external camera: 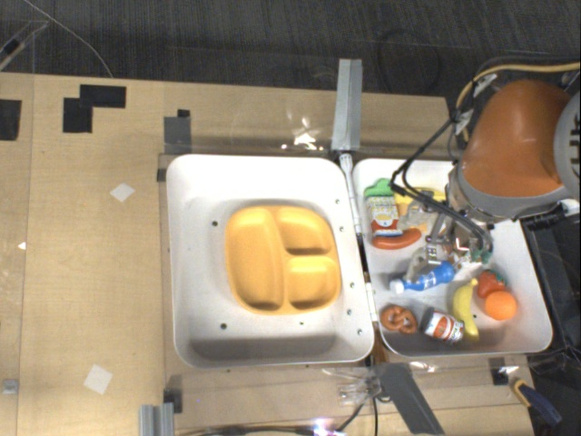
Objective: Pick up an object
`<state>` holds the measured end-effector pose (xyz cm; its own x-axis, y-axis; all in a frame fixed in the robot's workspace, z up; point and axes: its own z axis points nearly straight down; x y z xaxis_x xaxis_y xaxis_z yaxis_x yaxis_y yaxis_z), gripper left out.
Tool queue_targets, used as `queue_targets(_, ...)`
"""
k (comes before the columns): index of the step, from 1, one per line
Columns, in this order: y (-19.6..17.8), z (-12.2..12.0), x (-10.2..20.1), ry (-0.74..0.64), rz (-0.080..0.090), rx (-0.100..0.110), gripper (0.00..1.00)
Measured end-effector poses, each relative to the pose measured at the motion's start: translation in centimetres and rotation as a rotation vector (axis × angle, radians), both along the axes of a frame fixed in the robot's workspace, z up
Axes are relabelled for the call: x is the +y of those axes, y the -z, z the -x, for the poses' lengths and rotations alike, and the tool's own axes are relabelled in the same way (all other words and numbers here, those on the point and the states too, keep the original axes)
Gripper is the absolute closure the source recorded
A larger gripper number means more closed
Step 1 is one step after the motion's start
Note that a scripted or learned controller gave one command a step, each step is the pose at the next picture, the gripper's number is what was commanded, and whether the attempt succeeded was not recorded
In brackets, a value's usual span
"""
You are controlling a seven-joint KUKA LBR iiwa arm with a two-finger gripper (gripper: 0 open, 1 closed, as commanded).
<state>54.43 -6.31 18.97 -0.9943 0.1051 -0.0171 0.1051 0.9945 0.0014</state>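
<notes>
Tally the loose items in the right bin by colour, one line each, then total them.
Red: 3, a hot dog, a tomato, a red-labelled can
Blue: 1, plastic bottle
Yellow: 1, banana
Orange: 1, round fruit
Brown: 1, pretzel
Green-capped: 1, carton
Total: 8

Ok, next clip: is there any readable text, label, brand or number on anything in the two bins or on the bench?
None can be read.
Small white carton with a green top and red label in the right white bin: print too blurred.
Small bottle with a red and white label: label too small.
Blue and white plastic bottle below the tool: no legible marks.
Yellow compartment tray in the left white bin: plain.
</notes>
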Motion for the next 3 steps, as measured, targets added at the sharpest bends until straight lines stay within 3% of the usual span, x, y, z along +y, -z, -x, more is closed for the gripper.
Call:
queue_targets(1, 8.3, -3.1, -2.6, 0.243, -0.003, 0.004, 0.00)
queue_targets(2, 9.5, -6.5, -3.3, 0.684, -0.008, 0.009, 0.00)
queue_targets(3, 8.2, -6.7, -3.2, 0.676, -0.009, 0.002, 1.00)
